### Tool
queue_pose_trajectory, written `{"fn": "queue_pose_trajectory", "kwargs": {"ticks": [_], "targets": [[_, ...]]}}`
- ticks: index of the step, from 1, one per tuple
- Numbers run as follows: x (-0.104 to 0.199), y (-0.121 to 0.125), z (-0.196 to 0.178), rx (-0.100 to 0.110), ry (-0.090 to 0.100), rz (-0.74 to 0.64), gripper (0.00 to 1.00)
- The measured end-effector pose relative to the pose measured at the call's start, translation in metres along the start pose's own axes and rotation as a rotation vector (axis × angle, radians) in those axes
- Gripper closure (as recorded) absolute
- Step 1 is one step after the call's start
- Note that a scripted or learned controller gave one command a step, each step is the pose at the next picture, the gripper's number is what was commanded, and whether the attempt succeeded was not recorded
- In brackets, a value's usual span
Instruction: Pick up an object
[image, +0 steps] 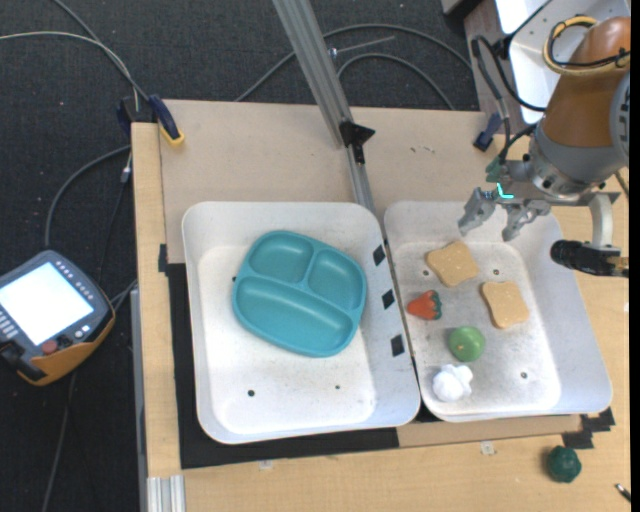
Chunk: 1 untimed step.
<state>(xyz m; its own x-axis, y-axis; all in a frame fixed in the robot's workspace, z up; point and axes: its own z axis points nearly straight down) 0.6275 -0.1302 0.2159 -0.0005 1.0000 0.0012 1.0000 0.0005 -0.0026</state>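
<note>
Left bin: white plastic, smooth, faintly speckled with dark marks.
Right bin: same white plastic, dull sheen, scuffed floor.
Divided plate: teal plastic, smooth and matt.
Bench: pale wood-look board, flat matt finish.
Bread slices: tan, soft-looking matt surface, like foam or plastic toy food.
Green apple: glossy plastic with a highlight.
Gripper: bare grey metal fingers, slight shine.
Arm band: orange, glossy and smooth.
Slanted post: brushed grey metal.

The grey arm reaches in from the right, its fingers spread apart, pointing down.
</note>
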Motion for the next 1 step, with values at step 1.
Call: {"fn": "queue_pose_trajectory", "kwargs": {"ticks": [1], "targets": [[0.0001, 0.0006, -0.0012, -0.002, 0.0, 0.0, 0.0]]}}
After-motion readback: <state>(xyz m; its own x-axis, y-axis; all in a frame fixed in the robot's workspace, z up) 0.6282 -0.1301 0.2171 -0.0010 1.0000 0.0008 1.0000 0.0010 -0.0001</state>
